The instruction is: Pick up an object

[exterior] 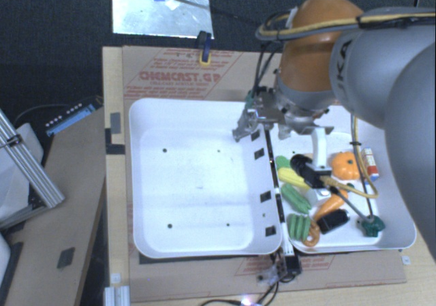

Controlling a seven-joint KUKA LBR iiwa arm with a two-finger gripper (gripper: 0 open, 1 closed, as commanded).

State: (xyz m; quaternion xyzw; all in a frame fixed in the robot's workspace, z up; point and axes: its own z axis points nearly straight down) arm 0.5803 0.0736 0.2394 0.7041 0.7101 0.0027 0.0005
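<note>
Found the gripper (246,126) low over the far end of the seam between the two white bins, at the inner rim of the left bin (197,182) — touching it or just clear, could not tell. Could not make out how far it stood open, nor anything in its hold. Traced the grey arm (388,80) in from the right, with the orange band (317,32) bulging above the wrist and the bulk covering the far right part of the right bin (395,233).

Located every loose thing in the right bin, apart from the gripper and nearer the camera. Noted an orange round thing (343,165) toward the right side, a small red-and-white tube (370,160) just beside it. Noted a yellow piece (293,176) close to the divider and a pale green piece (296,197) just on its near side, seemingly touching. Saw a ridged green piece (298,224) in the near corner by the divider, an orange ring (312,236) against it. Saw a black block (332,221) next along, just beside an orange carrot-like piece (331,204). Spotted a dark green lump (371,227) at the near right.

Made out black clips (267,195) spaced along the divider, printed cardboard (180,74) under both bins — and a yellow-and-blue clamp (204,49) at its far edge.
</note>
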